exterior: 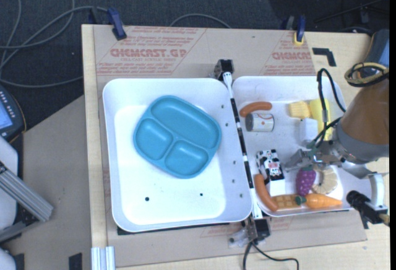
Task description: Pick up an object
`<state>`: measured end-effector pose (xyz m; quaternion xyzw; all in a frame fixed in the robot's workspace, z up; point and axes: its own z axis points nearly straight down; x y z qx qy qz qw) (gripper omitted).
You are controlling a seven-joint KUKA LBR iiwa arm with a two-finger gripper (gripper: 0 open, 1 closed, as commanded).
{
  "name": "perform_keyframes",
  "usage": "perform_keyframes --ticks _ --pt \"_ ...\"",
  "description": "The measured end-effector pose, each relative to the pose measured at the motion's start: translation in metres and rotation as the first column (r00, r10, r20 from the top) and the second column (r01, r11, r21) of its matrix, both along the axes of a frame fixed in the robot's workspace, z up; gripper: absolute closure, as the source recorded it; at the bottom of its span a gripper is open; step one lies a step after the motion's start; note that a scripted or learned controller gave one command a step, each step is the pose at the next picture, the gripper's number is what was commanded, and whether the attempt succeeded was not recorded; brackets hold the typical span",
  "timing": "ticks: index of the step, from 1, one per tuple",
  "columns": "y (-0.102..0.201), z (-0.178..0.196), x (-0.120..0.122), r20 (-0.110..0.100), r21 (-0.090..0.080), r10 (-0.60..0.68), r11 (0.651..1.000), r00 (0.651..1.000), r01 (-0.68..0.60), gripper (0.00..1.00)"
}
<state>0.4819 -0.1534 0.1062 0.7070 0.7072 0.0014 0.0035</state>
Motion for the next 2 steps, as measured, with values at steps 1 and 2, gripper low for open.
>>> perform_keyframes --ticks 1,2 --pt "0.001 0.007 -0.001 -0.004 0.001 -0.001 1.000 1.000 0.001 1.00" --pt "0.093 0.083 0.051 0.004 0.005 0.013 1.000 1.000 -0.013 1.00"
